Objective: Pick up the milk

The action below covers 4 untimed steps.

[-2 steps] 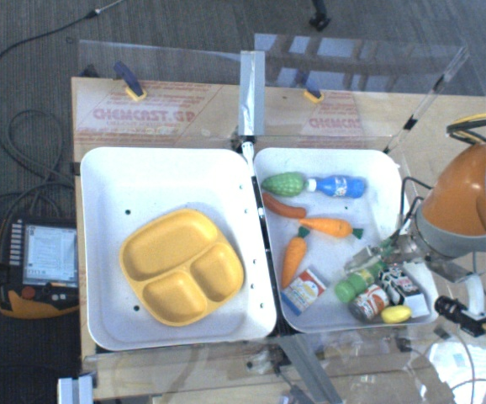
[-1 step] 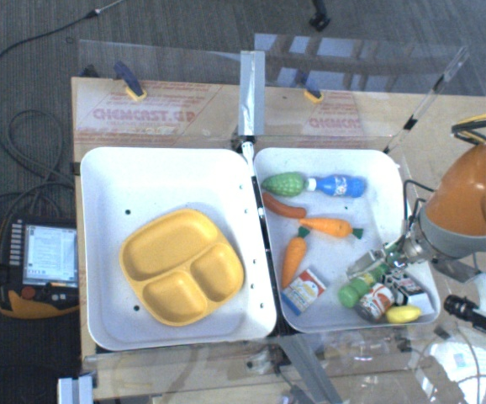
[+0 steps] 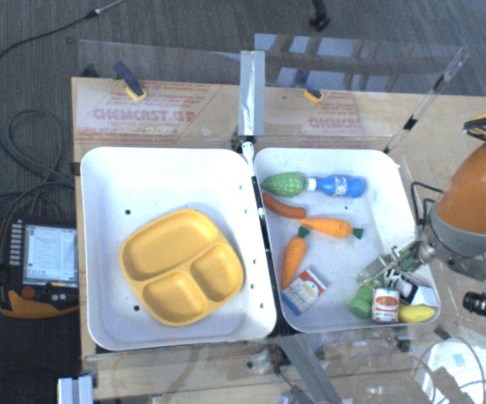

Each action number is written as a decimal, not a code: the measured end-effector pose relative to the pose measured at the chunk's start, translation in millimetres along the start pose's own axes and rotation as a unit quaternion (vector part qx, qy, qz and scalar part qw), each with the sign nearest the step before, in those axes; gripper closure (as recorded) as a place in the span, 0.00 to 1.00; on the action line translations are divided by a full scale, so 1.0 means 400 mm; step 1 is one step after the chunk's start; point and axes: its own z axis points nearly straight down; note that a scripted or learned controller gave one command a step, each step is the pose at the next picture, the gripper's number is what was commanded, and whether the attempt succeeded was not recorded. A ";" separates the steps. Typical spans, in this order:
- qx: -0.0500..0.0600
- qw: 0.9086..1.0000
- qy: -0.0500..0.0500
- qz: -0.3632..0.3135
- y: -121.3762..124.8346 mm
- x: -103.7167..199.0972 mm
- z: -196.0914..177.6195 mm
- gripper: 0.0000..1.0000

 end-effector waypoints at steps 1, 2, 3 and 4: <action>-0.007 1.000 -0.004 -0.001 0.016 -0.001 -0.031 1.00; 0.001 0.994 0.001 0.109 0.181 0.100 -0.228 1.00; 0.001 0.994 0.001 0.109 0.181 0.100 -0.228 0.00; 0.001 0.991 0.001 0.132 0.027 0.016 0.036 0.00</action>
